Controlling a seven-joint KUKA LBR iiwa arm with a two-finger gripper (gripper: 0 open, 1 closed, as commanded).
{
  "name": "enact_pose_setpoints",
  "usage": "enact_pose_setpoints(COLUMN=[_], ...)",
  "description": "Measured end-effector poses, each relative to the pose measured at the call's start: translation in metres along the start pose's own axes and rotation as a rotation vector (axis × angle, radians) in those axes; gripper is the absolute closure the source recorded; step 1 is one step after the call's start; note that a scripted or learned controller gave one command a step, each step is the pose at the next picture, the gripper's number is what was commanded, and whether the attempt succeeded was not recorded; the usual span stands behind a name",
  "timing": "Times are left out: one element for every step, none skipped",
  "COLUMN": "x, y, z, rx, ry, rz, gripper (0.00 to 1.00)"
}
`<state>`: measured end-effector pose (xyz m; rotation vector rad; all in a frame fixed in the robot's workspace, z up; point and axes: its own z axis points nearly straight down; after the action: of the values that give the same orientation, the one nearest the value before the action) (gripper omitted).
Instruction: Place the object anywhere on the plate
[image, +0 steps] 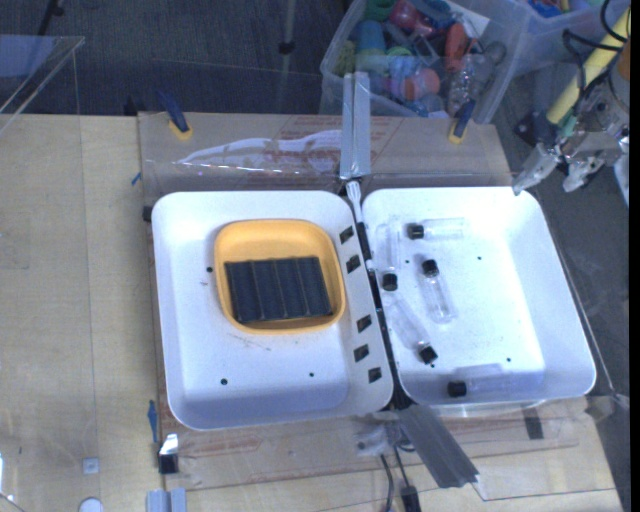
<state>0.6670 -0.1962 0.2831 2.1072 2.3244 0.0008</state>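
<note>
Fingers: spread apart with nothing between them – the gripper (553, 178) hangs just past the far right corner of the right bin (560, 300)
Bins: 2 white trays side by side, meeting at a raised seam; the left bin (190, 400) bears the plate
Plate: yellow plate (275, 232), rounded square, lying flat in the middle of the left bin
Task's thing: dark ribbed slab (278, 290) lying flat on the plate, wholly inside its rim – by that the placing looks done
Handling: the slab looks light and thin, perhaps rubbery, so it may flex; its ribs should give grip; likely best pinched across the short width at an edge, since it lies too flat to take from above
Around: clear vials (436, 295) with black caps lie scattered in the right bin, well apart from the plate; they would roll and slip easily
In the way: only the seam between the bins lies across the reach from gripper to plate; the plate's raised rim crowds the slab's edges
</note>
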Motion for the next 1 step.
enact_pose_setpoints(x=[-0.0266], y=[-0.0027], z=[0.0313], rx=[0.004], ry=[0.003], rz=[-0.14], gripper=[0.0])
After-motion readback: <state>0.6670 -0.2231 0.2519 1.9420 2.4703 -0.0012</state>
